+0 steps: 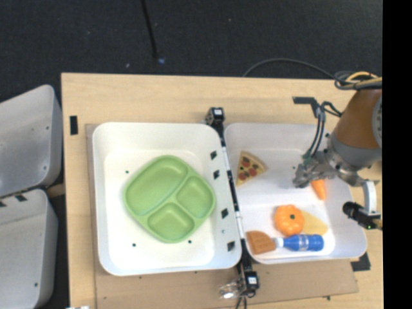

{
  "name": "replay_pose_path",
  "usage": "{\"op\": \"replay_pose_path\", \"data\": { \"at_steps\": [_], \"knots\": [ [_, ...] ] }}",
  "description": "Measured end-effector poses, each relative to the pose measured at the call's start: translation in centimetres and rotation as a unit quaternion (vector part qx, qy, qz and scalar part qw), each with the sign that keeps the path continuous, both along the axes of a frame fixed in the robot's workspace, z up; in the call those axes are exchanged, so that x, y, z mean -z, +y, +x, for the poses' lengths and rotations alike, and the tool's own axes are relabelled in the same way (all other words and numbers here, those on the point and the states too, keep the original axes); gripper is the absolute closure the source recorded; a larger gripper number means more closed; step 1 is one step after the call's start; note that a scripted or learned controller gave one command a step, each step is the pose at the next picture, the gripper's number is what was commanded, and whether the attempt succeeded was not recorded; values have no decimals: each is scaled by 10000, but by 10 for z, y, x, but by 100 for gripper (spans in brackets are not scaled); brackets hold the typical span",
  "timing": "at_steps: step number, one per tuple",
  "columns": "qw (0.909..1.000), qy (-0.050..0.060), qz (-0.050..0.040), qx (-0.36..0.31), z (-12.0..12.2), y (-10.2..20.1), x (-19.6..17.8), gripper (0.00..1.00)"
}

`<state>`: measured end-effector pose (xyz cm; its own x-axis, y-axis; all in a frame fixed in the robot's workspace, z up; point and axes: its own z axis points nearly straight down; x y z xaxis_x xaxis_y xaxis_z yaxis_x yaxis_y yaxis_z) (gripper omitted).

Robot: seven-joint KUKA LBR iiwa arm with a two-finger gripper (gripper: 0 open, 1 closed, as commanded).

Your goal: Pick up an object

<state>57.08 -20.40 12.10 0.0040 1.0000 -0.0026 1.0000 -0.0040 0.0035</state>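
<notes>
Orange carrot piece [319,188] stands near-upright, long axis vertical, beside the jaws [304,177].

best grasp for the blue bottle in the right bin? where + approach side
Grip the blue bottle across the middle of its body, coming straight down. It lies flat, its long axis along the bin's near wall, white cap end toward the brush. Close across its narrow width, though the near wall and the pumpkin probably leave little room.
</notes>
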Motion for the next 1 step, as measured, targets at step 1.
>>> {"op": "replay_pose_path", "data": {
  "at_steps": [1],
  "knots": [
    [10000, -14, 1, -30, 9, -2, -47, 100]
  ]
}}
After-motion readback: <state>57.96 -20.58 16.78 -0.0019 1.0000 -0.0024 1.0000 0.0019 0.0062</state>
